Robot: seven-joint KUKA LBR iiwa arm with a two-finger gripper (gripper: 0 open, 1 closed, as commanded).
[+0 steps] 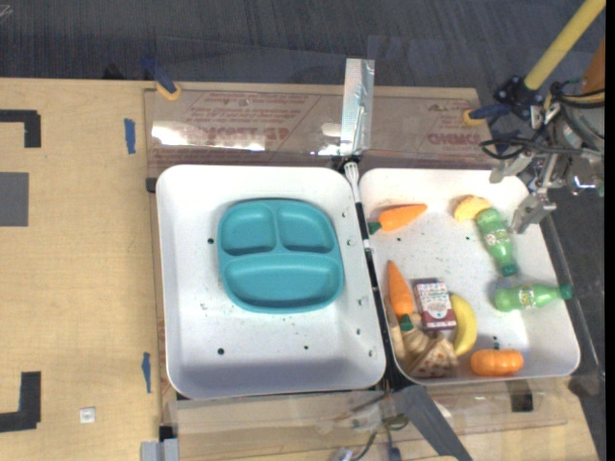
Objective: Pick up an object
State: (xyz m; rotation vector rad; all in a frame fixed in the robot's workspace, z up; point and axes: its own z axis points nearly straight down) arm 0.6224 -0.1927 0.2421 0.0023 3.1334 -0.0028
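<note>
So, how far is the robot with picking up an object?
Nothing looks picked yet: the carrots, banana, green bottles and other items lie in the right bin, and the teal tray sits in the left bin. The gripper is at the right bin's far right corner near one green bottle. Grasping and lifting remain.

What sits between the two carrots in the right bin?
Bare white bin floor separates the upper carrot from the lower carrot, seen from the overhead camera.
</note>
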